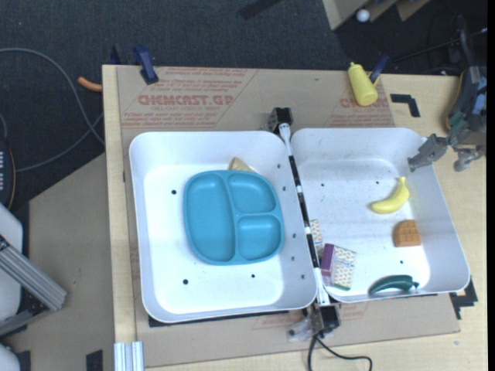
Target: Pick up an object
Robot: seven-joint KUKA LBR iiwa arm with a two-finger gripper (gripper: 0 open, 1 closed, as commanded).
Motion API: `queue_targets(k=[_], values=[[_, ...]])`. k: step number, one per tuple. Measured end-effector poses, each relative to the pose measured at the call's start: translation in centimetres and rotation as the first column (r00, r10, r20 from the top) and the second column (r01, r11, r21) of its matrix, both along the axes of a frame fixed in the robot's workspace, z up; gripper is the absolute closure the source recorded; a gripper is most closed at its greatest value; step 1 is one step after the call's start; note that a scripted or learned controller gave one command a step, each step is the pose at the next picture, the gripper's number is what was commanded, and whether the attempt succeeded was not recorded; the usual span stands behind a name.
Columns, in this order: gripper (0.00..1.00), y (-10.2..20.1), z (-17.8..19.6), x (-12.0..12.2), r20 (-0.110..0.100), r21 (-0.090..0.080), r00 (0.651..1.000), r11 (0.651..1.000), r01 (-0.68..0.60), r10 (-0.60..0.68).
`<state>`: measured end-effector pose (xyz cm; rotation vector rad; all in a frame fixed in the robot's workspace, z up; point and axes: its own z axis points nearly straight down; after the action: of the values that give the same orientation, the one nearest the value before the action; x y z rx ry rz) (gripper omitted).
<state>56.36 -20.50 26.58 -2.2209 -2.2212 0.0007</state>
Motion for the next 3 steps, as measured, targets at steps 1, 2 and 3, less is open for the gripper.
queue_targets(k=[1,2,3], values=[[0.0,-1.8,-13.2,3.3,-0.003,0.001,1.0,1.0,0.0,0.0],[0.0,-1.4,-17.3,1.9,-0.002,0.008,1.0,1.0,-0.004,0.004],[1.0,-1.6,-16.2,1.9,0.0,0.003,1.0,1.0,-0.003,0.003]])
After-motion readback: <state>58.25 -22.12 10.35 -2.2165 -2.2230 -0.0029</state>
